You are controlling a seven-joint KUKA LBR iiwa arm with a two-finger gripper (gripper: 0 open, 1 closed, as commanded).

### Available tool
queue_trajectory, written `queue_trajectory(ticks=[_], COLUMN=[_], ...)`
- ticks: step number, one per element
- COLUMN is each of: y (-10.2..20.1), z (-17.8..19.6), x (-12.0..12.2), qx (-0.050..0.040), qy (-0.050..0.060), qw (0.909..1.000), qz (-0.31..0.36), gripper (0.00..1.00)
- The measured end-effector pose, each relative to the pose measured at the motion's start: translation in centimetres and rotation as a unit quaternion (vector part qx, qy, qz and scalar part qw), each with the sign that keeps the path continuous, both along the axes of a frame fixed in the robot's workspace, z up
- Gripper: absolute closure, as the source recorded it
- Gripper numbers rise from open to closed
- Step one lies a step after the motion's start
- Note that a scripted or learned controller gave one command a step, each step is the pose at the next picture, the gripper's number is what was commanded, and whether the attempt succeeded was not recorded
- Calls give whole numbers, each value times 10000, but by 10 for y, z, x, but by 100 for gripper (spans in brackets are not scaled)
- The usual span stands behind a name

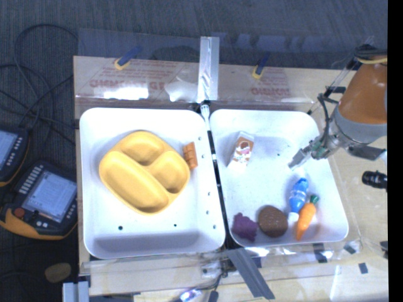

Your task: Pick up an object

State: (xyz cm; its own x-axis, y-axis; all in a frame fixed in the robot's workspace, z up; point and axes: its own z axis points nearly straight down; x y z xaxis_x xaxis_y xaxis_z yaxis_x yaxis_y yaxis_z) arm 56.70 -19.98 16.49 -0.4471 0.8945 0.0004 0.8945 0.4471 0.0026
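Two shallow white bins sit side by side on the bench, the left bin (94,231) and the right bin (277,128), meeting at a dark seam. The biggest thing in them is one yellow three-lobed mould (143,170), filling the middle of the left bin, with one small orange block (190,155) touching its right edge. The grey arm (365,99), orange-banded, leans in over the right bin's far right corner, and its gripper (306,154) hangs over bare white floor there; whether its tips are spread or pressed together I cannot tell, and nothing shows in it. The right bin holds five things: one brown round cookie (272,221) at the near wall, one purple lump (245,226) just left of it, one blue-and-white bottle (297,199) lying against one orange carrot (305,216), and one small white carton (242,149) alone toward the far left. The carton's printed picture is too small to read.
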Motion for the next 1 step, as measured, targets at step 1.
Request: queue_trajectory(ticks=[1], y=[22], z=[-74], x=[-44], qx=[-26], qy=[-52], qw=[9985], qz=[-536], gripper=[100])
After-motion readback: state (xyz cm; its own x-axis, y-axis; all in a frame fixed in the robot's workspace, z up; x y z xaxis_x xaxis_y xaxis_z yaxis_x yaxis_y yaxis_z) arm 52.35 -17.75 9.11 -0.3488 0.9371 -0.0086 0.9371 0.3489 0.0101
